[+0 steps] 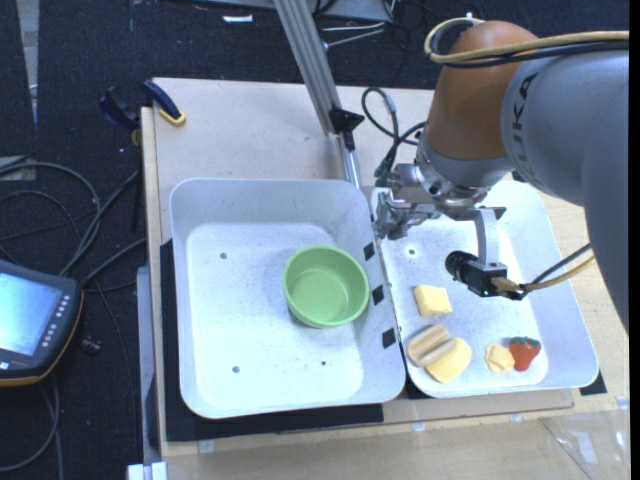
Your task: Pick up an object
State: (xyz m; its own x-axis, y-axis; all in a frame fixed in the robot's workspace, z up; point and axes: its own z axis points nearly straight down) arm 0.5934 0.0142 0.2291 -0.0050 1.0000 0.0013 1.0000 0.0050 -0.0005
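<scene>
My gripper (393, 218) hangs over the far left corner of the right bin (560, 298), close to the wall shared with the left bin. A pale yellow block (432, 299) lies in the right bin, a little nearer and to the right of the gripper. Along that bin's near edge sit a tan bun-like piece (428, 342), a yellow rounded piece (451, 360), a small yellow piece (500, 357) and a red strawberry (524, 351). A green bowl (325, 286) stands upright in the left bin (230, 318), apart from the gripper.
A black fitting (474, 272) on a cable juts from the wrist over the right bin's middle. A slanted metal pole (315, 68) rises behind the bins. The arm's grey and orange body (480, 88) covers the far right of the bench.
</scene>
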